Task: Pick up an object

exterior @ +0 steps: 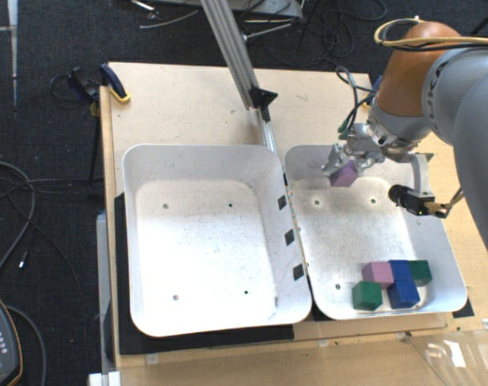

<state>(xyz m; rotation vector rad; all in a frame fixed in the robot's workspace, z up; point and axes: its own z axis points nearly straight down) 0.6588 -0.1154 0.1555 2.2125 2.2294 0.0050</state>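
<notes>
Purple block (344,174) sits clamped between our gripper (346,167) fingers above the right bin (324,215); we'd guess it's light, rigid, best squeezed on flat sides.

We log one wooden table (187,107): left bin (139,215) and right bin (324,296) side by side, clamp (111,83) at far-left corner.
</notes>
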